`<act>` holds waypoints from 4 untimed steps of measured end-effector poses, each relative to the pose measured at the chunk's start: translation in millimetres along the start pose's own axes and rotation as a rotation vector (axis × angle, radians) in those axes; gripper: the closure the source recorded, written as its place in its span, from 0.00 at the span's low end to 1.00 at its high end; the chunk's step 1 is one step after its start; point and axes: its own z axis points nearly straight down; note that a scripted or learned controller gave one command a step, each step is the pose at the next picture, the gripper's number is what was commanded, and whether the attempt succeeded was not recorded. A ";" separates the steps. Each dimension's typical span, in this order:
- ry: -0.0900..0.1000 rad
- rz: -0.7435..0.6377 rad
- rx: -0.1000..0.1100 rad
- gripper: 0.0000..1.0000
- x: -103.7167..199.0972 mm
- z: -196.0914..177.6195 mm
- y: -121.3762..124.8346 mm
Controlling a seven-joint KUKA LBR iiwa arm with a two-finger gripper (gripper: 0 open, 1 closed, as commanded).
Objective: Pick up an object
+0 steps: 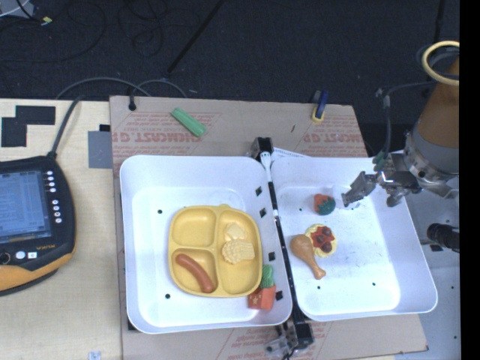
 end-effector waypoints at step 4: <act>0.002 -0.001 -0.013 0.00 172.4 -194.2 -73.8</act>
